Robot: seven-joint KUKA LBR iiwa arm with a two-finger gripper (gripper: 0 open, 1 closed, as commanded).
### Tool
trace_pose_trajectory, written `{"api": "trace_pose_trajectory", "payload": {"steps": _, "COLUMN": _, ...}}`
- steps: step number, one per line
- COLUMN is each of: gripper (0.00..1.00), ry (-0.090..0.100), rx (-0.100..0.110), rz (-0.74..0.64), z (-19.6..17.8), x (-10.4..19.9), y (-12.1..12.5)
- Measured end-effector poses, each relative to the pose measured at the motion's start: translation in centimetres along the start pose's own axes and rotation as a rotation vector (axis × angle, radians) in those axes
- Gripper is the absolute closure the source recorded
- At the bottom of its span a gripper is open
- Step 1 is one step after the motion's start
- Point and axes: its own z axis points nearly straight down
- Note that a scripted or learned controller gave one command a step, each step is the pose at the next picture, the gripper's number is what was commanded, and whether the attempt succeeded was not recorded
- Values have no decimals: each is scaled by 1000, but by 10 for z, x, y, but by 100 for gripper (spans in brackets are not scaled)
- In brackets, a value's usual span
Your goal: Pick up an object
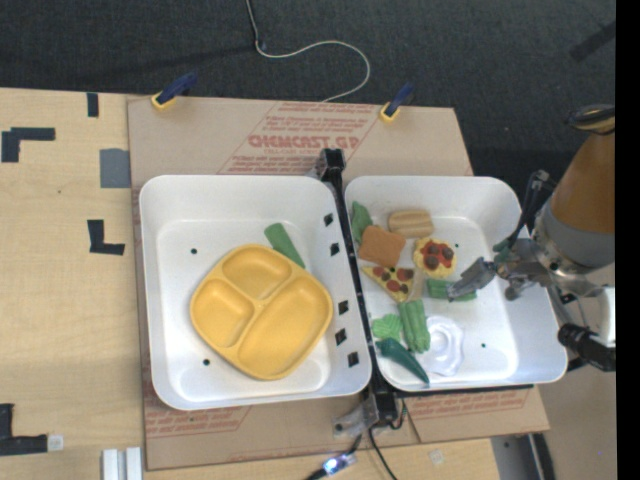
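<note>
**Fingers low over the right bin's toy food**

Fingers (468,284) reach in from the right and sit low over the middle of the right bin (500,200); whether they are spread or closed cannot be told from this angle, and nothing shows between them. Their dark tip lies just beside a small green piece (440,289) and near a red-topped toy pastry (435,255). Behind them the grey wrist (555,268) and its orange band (590,183) stand over the bin's right rim.

Left of the fingers lie the other toy foods: a tan bun (410,221) at the far side, an orange-brown slice (381,245) touching a pizza-like wedge (394,279), a green pod (359,218) along the left wall, a ridged green vegetable (414,326), a dark green pepper (400,356) at the near edge, and a white moulded piece (445,346) beside them.

The left bin (160,208) holds a yellow divided plate (262,310), with a green pod (284,244) tucked at its far edge. Both bins rest on a cardboard sheet (290,138) laid on the wooden worktop (60,298), pinned at the far edge by two blue-and-yellow clamps (173,90). A white cable (320,53) loops across the dark floor beyond.
</note>
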Motion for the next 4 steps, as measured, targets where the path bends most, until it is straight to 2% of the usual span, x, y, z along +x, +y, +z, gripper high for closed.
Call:
{"api": "trace_pose_trajectory", "payload": {"steps": 1, "gripper": 0, "ry": -3, "rx": -11, "rz": -3, "z": -5, "x": 0, "y": 3}}
{"api": "trace_pose_trajectory", "payload": {"steps": 3, "gripper": 0, "ry": -2, "rx": -7, "rz": -3, "z": 110, "x": -6, "y": -1}}
{"api": "trace_pose_trajectory", "payload": {"steps": 4, "gripper": 100, "ry": -2, "rx": -9, "rz": -4, "z": 97, "x": -5, "y": 0}}
